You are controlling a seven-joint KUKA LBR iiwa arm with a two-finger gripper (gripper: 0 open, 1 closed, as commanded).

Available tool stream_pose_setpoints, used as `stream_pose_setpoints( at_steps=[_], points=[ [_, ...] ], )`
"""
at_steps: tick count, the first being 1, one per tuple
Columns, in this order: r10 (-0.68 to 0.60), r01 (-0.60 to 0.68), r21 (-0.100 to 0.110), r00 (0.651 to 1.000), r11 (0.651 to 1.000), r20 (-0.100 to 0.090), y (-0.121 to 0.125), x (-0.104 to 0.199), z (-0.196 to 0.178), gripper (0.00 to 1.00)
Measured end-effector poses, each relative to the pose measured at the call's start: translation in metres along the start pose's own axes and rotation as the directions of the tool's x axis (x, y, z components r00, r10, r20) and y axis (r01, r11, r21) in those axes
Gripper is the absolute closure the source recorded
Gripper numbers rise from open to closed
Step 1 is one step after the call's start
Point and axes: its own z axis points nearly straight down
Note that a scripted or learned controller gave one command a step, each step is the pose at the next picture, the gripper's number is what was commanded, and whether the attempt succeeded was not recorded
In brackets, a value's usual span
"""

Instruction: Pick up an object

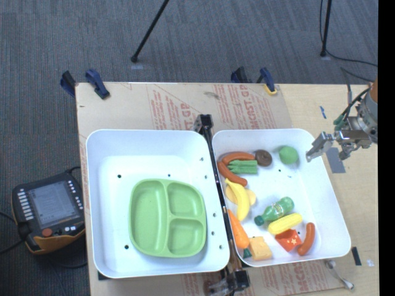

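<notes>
L bin (99, 165): just a green divided plate (167, 217), nothing else in it. R bin (336, 221): toy food — sausages, banana (239, 200), carrot (238, 229), green bottle (275, 210), yellow pepper, red bits, a brown round piece, green ball (288, 155) at the far corner. Hand (330, 145) hangs off to the right, above the R bin's far rim, w/ nothing between its fingers; can't tell if spread or closed. Judging by that, pick not yet begun: choosing, descending, gripping, lifting all left.

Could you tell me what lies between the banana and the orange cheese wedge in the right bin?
In the camera view, a toy carrot lies slantwise between the banana and the cheese wedge, along the right bin's left wall.
</notes>
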Motion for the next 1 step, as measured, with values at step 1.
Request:
stream_pose_setpoints(
  at_steps=[1],
  points=[
    [0.168, -0.168, 0.003, 0.986, 0.986, -0.001, -0.0611, 0.0179, 0.1039, 0.00]
  ],
)
